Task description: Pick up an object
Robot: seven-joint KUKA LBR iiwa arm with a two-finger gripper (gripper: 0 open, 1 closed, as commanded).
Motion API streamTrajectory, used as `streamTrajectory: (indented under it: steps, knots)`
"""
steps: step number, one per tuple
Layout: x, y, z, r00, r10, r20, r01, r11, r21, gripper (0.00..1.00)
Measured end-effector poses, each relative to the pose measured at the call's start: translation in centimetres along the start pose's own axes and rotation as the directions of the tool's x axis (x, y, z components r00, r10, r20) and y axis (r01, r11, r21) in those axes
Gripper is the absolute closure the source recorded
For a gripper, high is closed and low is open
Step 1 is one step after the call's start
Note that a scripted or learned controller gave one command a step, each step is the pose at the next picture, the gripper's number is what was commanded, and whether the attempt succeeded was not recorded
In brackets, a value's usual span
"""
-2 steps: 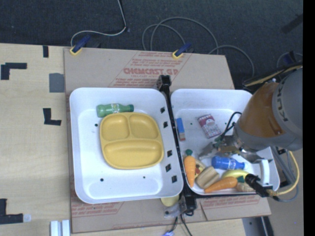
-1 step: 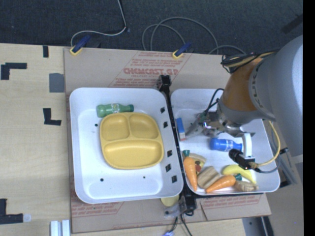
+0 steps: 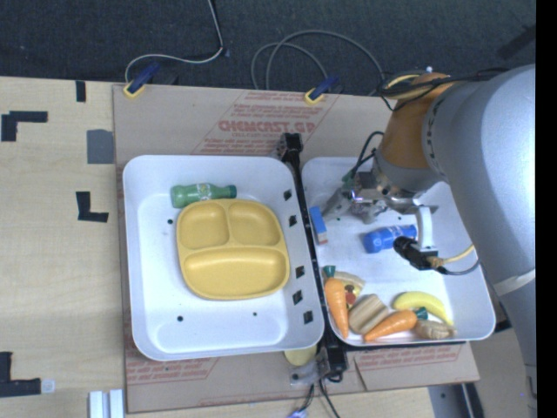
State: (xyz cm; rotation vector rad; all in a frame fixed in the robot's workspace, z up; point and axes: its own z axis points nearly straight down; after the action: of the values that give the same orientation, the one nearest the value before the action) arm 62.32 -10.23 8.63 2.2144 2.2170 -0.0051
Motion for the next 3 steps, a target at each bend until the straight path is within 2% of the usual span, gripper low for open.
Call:
streamTrajectory:
  steps: [1, 2, 3]
  knots:
    - [-0.1, 4.4, 0.2, 1.000, 0.001, -0.010, -0.001, 1.000, 0.020, 0.00]
    - [-0.1, 4.3, -0.8, 1.000, 0.001, -0.007, -0.001, 1.000, 0.019, 1.00]
    - [3.7, 0.5, -10.4, 1.000, -0.002, -0.010, 0.002, 1.000, 0.001, 1.00]
